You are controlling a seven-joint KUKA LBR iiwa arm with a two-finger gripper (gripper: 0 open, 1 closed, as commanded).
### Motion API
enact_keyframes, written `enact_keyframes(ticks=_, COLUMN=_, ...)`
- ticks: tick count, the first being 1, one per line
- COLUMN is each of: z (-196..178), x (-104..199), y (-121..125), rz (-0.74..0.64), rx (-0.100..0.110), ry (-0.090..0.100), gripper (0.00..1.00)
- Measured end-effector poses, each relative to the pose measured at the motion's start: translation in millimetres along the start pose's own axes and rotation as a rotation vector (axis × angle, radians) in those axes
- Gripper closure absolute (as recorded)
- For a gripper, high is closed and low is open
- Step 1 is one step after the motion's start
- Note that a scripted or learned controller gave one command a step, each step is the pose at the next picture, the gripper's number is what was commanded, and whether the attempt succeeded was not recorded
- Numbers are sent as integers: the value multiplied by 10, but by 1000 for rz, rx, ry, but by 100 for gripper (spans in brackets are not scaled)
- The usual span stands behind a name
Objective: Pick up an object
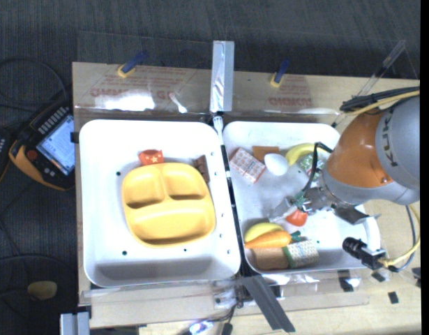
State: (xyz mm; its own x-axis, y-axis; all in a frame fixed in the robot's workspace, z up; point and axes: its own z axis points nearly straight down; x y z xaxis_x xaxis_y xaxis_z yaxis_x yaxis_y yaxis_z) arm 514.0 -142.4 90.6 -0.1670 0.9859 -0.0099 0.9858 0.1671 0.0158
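Robotics lab, wooden bench (381, 89) on dark carpet (200, 12), taped plastic sheeting (144, 89), teach pendant (50, 145) with cables on floor, clamped white bins (95, 187)

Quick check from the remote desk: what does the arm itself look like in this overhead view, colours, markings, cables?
The arm is grey with a rounded orange band above the wrist. Part of dark KUKA lettering shows on the grey shell. Thin dark cables run along the wrist to a small metallic gripper.
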Motion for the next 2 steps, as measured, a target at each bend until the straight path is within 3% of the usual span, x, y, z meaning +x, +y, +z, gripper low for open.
enact_keyframes(ticks=1, z=-92, x=9, y=9, rz=-1, rx=0, ry=3, gripper=100)
enact_keyframes(ticks=2, z=-1251, x=688, y=279, rz=75, rx=18, ry=8, gripper=100)
